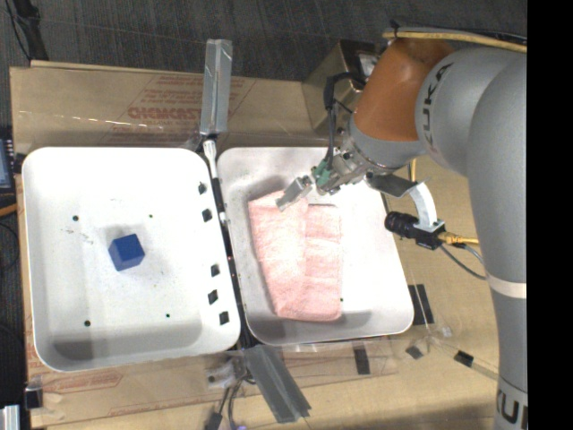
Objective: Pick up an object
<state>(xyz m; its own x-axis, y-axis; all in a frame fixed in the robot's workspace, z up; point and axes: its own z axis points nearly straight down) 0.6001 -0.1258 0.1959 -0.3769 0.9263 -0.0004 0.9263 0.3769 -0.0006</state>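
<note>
A folded pink cloth [300, 258] lies flat in the right bin [380, 280], covering much of its floor. A small blue cube [126, 251] sits alone in the left bin [54, 204]. My gripper [304, 189] hangs over the far part of the right bin, just above the cloth's top edge. One grey finger [292, 193] points left toward the bin divider. I see nothing held between the fingers, and their spacing is hard to read from this angle.
A metal divider rail [218, 231] with black clips separates the bins. The arm's wrist and a black cable connector [412, 226] hang over the right bin's right rim. Cardboard lies under both bins.
</note>
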